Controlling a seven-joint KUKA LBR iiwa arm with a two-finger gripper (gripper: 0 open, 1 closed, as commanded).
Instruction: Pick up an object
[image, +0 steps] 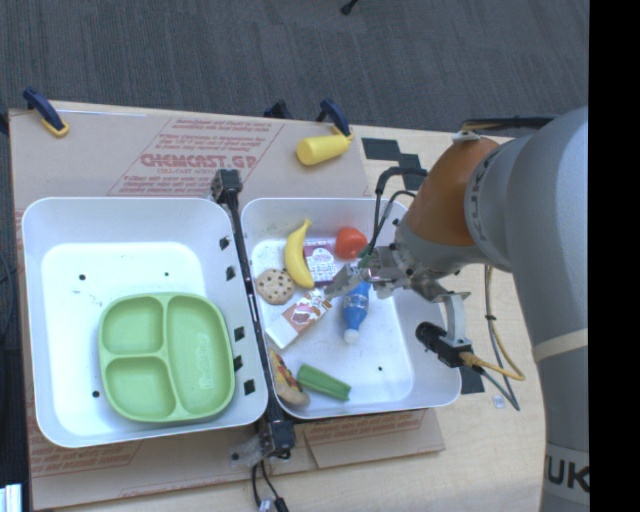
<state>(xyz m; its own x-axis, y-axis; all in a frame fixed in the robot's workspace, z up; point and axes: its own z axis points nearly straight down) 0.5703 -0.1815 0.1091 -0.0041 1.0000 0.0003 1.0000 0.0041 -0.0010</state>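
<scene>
Blue bottle (354, 311) lies in the right bin (425, 385); claw (358, 277) just above it, grip state unclear

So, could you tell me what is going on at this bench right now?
The grey arm reaches in from the right, with its tool down in the right bin, just above the blue bottle. Whether it has gripped anything cannot be told from this view. Around it lie a banana, a cookie, a red tomato-like piece, some small packets and a green block. The left bin holds a green divided plate.
</scene>
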